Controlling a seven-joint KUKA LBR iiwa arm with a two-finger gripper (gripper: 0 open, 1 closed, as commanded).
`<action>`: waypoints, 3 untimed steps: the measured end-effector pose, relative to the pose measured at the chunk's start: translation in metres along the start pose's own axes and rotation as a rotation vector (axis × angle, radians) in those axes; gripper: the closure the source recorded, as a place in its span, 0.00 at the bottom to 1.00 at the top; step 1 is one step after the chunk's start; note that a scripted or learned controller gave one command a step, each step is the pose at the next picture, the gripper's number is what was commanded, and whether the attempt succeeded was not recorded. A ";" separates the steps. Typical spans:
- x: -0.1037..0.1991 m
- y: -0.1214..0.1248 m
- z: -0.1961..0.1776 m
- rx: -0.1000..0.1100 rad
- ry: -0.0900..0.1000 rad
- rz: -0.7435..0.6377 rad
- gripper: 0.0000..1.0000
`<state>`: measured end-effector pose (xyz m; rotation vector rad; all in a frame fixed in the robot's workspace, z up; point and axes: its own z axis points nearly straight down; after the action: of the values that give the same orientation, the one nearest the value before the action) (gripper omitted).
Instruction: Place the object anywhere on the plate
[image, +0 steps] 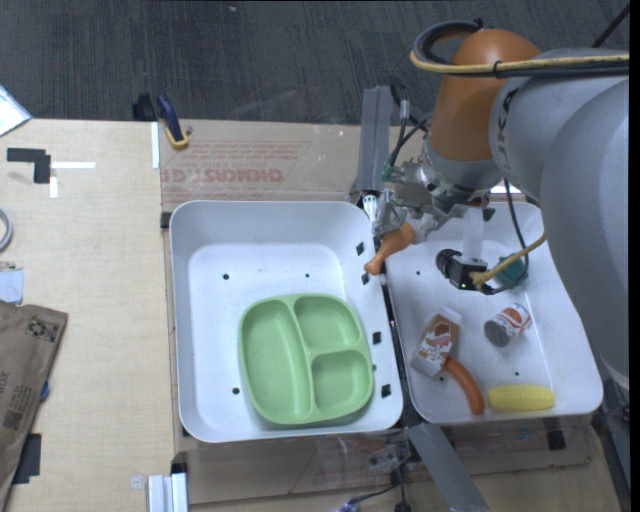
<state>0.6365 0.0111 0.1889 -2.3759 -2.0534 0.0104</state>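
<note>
The gripper (398, 226) pinches one end of the orange toy carrot (385, 253), above the left bin's (205, 250) far right corner. It looks light, hard and slippery; gripping its middle seems safer.

Dark grey floor (200, 50), pale wooden bench (90, 260), cardboard sheet (250, 165)

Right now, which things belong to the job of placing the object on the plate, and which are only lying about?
For the job: hand; orange piece at the hand's tip, over the wall between the bins; green plate in the left bin.
Lying about, in the right bin: small carton; orange stick; yellow corn cob; small can.
</note>
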 end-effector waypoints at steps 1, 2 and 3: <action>-0.001 0.000 -0.007 0.003 -0.002 -0.001 1.00; 0.035 -0.032 0.029 -0.016 -0.008 0.098 1.00; 0.039 -0.051 0.031 -0.021 -0.018 0.108 1.00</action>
<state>0.5911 0.0566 0.1575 -2.5052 -1.9402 0.0107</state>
